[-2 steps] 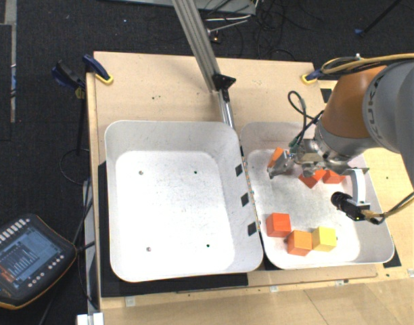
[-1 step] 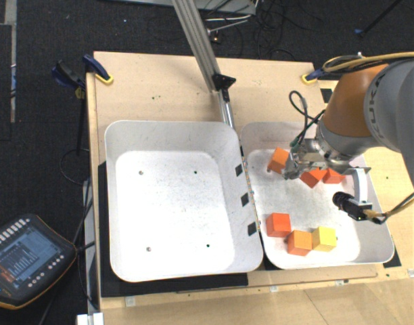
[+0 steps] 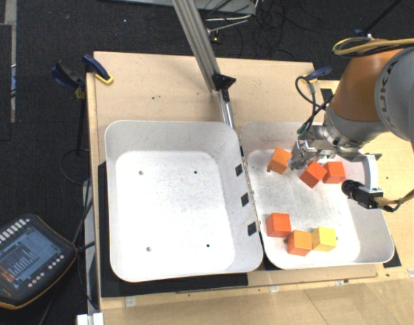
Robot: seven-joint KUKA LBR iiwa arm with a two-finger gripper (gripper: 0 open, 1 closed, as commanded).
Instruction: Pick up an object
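The gripper point(image 3: 303, 156) is lowered between cubes point(image 3: 280, 161) in the right bin point(image 3: 373, 246); finger state cannot be told; a closing grasp is called for.

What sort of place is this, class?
Probably a robotics lab: a grey arm with an orange band reaches over two shallow white bins, and a handheld control pendant lies on the dark floor.

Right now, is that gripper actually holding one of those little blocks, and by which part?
It cannot be told. The gripper sits low among the orange blocks in the right bin, but no block visibly sits in its grasp.
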